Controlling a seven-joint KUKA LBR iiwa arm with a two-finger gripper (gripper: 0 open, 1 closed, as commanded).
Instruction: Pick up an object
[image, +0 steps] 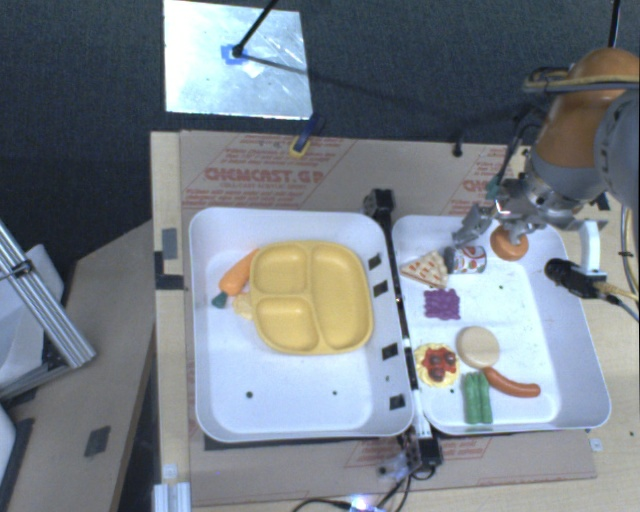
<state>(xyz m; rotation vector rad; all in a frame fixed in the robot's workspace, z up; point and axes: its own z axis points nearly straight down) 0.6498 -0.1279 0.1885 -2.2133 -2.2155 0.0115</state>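
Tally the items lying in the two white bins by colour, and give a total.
Yellow: 1, the divided plate
Orange: 3, carrot, round piece, sausage
Purple: 1, bunch
Green: 1, beans
Tan: 2, wedge slice, bun
Yellow and red: 1, pasta
White and red: 1, can
Total: 10
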